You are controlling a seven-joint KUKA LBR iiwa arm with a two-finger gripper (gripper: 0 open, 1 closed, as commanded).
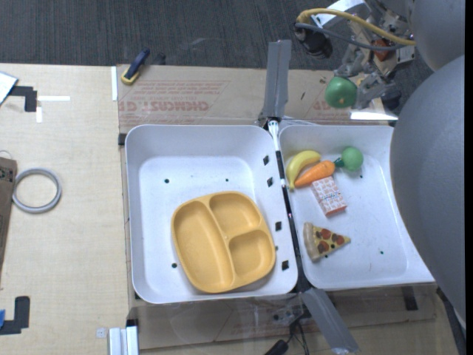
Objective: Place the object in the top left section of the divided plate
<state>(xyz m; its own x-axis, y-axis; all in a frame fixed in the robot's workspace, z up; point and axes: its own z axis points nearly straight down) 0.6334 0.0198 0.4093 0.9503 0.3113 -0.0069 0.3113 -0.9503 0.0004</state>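
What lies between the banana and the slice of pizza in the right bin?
In the camera view, the small pink carton lies between the banana and the pizza slice; the carrot rests beside the banana.

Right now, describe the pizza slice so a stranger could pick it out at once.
Look at the right white bin, the one without the yellow plate. The pizza slice lies alone toward its near left part, below the small carton. It is the only flat, triangular item, with red spots.
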